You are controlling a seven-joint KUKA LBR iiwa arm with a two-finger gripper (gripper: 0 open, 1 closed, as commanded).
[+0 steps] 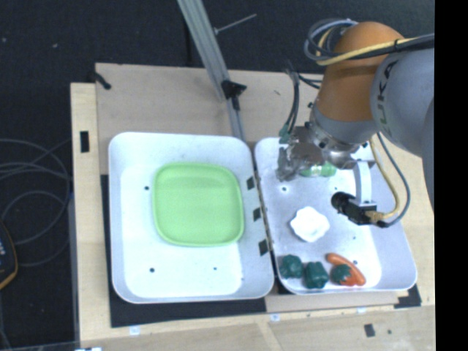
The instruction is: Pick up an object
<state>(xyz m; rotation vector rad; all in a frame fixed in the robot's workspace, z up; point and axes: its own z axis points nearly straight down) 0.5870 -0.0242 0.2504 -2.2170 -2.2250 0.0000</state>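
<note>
My gripper (287,168) hangs low over the far left part of the right bin (391,265), under the grey wrist and orange band. A small pale green object (322,170) lies just to its right, partly hidden by the wrist. A white lumpy object (310,224) sits in the middle of the bin. Along the near edge lie two dark green pieces (305,270) and an orange-red piece with a green end (345,270).
The left bin (131,196) holds a light green square plate (197,204). A grey metal pole (208,46) slants in from the top towards the gap between the bins. A black plug on a cable (351,206) hangs from the arm over the right bin.
</note>
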